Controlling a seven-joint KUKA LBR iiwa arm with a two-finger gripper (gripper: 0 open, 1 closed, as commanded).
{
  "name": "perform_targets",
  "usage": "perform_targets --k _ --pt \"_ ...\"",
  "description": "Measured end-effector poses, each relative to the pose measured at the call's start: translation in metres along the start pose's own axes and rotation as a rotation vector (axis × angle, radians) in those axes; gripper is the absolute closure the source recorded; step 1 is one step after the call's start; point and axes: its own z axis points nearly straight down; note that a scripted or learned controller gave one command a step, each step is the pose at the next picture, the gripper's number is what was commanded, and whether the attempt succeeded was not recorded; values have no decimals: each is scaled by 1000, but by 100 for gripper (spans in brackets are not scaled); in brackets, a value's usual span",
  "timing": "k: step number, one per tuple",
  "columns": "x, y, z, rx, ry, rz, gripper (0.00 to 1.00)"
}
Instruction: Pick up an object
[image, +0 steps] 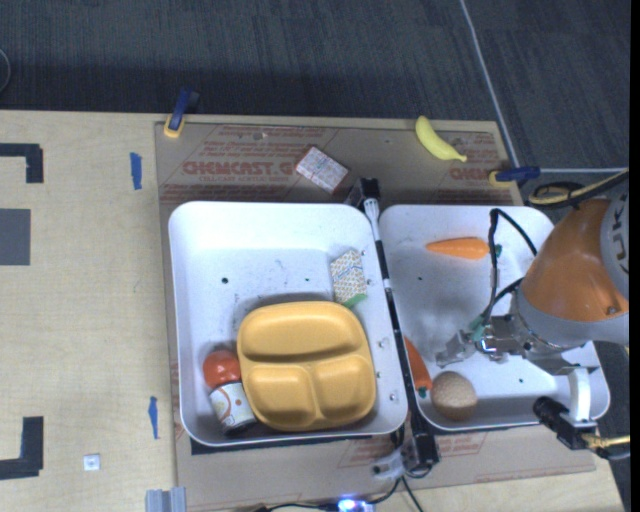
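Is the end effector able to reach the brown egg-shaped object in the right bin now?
Probably yes. The end effector hangs just above the egg-shaped object, which lies uncovered near the right bin's front wall, with nothing between them.

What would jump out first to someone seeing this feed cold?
The big yellow divided tray fills the near half of the left bin, crowding a small orange-and-white can at its left. The arm's orange band looms over the right bin, where the gripper hangs above a tan egg-shaped object, with a carrot by the far wall. A yellow banana lies outside on the cardboard.
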Motion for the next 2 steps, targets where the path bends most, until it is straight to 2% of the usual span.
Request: perform_targets --k 1,2 --pt "12 2 19 -8 -7 3 0" --pt "14 2 10 -8 -3 1 100"
